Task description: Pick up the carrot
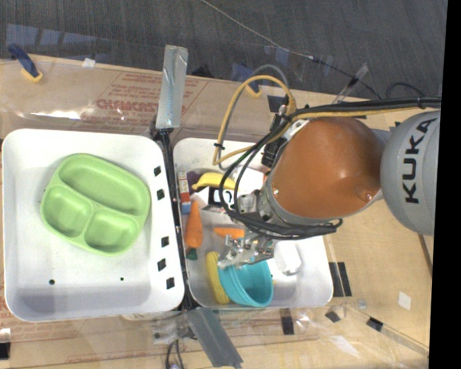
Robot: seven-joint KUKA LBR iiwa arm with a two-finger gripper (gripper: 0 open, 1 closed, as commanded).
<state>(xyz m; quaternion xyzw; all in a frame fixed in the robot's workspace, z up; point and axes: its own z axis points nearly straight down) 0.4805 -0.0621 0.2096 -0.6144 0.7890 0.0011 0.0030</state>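
Arm: you see the grey KUKA arm [412,178] reaching in from the right of the frame; its orange band [327,173] bulks over the upper middle of the right bin and hides much of that bin's floor.
Gripper: your gripper [242,254] hangs below the orange band, low in the centre of the right bin, just above the teal bowl; whether it is parted or closed you cannot tell, since the metal parts blur together there; nothing is plainly seen between them.
Carrot: the carrot [193,224] lies along the left wall of the right bin, running up and down the frame, to the left of the gripper and apart from it; a smaller orange piece [229,232] sits just right of it, nearer the gripper.
Right bin: you also have a teal bowl [248,285] at the lower middle of the right bin [317,288]; a yellow banana-like piece [215,278] rests against the bowl's left side; another yellow piece [207,180] shows at the upper left, partly under the cables.
Left bin: the left bin [17,284] holds a green divided plate [96,204] in its upper half, lying flat and tilted slightly in the frame.
Cables: black and yellow cables [246,103] loop from the wrist toward the top of the frame.
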